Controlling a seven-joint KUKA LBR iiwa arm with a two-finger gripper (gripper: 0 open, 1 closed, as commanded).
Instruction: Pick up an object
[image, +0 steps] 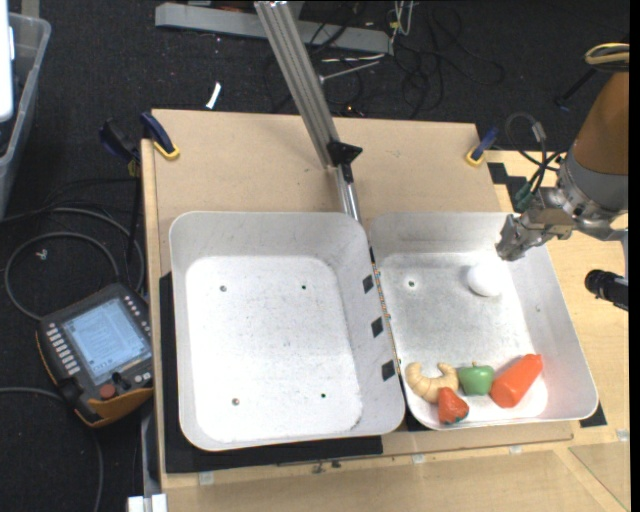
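**Mia:** Looking at the right bin (560, 330), I see the claw (512, 247) up near its far edge. The white ball (485, 281) sits just below it and a bit to the left. They are near each other, but not touching.

**Ben:** Is the claw holding anything?

**Mia:** No, nothing is in it. I cannot tell how it is set, it is too small and dark to see.

**Ben:** So what should it grab?

**Mia:** I think the white ball, because it is the closest thing and it sits alone. The other things are all bunched at the near edge: a curly tan piece (428, 379), a green pepper (477, 378), a small red thing (452, 404) and a big orange one (516, 381). They touch each other, so picking one there looks harder.

**Ben:** How does it do the grab well?

**Mia:** It should move right over the middle of the ball first, then go straight down. A ball can roll away if one side gets bumped first. So both sides should meet it at the same time, low around its fat middle. Then lift slowly.

**Ben:** And the left bin (190, 300)?

**Mia:** No need to go there now.
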